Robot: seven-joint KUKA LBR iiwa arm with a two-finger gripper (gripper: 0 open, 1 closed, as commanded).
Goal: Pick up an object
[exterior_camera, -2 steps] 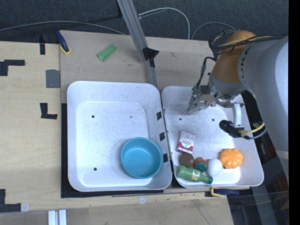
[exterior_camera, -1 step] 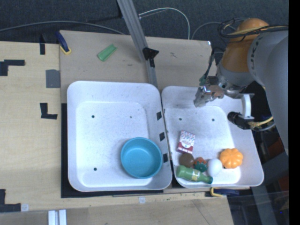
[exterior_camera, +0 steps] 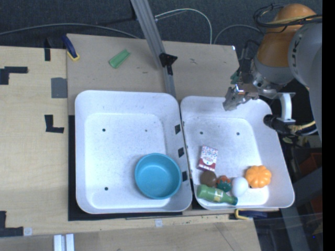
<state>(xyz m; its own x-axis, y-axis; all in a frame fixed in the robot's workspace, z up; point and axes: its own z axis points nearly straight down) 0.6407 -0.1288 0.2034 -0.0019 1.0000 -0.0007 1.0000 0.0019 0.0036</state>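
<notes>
Judging the pick: any item in the right bin (exterior_camera: pixel 272 140) would do; all sit at its near end.
Gripper (exterior_camera: pixel 232 104): hangs over the far rim of the right bin, nothing between its fingers; how far open, I cannot tell.
Small carton (exterior_camera: pixel 208 158): looks light and stiff; flat sides suit a pinch across its width; open floor on its far side.
Orange pumpkin (exterior_camera: pixel 258 175): probably light, rounded, may slip; close to the right wall.
Green bottle (exterior_camera: pixel 215 194), white ball (exterior_camera: pixel 239 185), brown lump (exterior_camera: pixel 208 178): crowded together against the near wall, little finger room.
Blue bowl (exterior_camera: pixel 157 175): alone in the left bin (exterior_camera: pixel 86 140), rim grasp possible.
Open room: far half of the right bin.
</notes>
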